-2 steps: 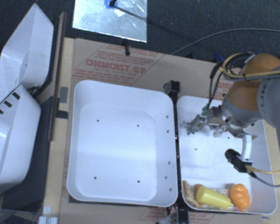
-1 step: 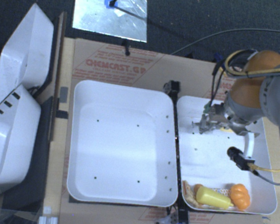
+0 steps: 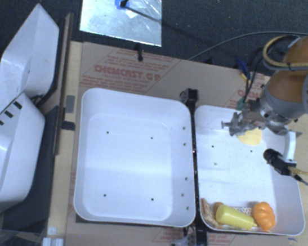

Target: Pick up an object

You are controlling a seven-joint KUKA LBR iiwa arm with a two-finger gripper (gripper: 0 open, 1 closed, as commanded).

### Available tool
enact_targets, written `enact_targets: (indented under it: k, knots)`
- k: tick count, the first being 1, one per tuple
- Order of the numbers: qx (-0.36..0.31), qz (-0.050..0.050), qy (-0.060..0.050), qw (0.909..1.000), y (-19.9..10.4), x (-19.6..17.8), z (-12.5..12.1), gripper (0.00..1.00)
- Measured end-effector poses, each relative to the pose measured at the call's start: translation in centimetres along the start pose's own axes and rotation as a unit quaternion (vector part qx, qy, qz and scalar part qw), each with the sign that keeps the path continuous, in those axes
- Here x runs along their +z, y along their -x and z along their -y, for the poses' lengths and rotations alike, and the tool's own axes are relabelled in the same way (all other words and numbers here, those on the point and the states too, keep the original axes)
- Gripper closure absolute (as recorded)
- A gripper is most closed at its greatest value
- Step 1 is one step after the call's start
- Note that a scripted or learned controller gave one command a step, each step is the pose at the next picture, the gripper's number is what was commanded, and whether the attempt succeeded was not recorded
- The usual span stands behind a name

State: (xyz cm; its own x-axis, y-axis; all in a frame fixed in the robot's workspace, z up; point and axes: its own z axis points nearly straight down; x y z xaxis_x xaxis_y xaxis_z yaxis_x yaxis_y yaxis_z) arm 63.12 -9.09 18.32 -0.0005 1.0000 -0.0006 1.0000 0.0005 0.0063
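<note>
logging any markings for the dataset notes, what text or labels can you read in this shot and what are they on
"CHEMCAST GP": red print on the brown cardboard sheet under the two bins, above the left bin.
More red print on the cardboard near the right bin: too blurred and partly covered to read.
No readable text on the yellow toy or the orange toy.

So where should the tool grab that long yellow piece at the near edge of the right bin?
Probably across the middle of the yellow piece, coming straight down: it lies flat, long axis left-right, with the orange item crowding its right end and the bin wall close along its near side.
</note>
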Motion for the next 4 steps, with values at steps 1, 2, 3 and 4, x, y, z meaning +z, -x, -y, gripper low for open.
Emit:
enact_targets:
  k: [1, 2, 3, 4]
  knots:
    - [0.000, 0.000, -0.002, 1.0000, 0.0, -2.3, -0.1, 1.00]
    - [-0.002, -0.001, -0.002, 1.0000, -5.2, -3.7, -0.5, 1.00]
    - [-0.002, -0.001, -0.003, 1.0000, -9.8, -3.1, -1.5, 1.00]
    - [-0.002, -0.001, -0.003, 1.0000, -14.7, -2.8, -1.2, 1.00]
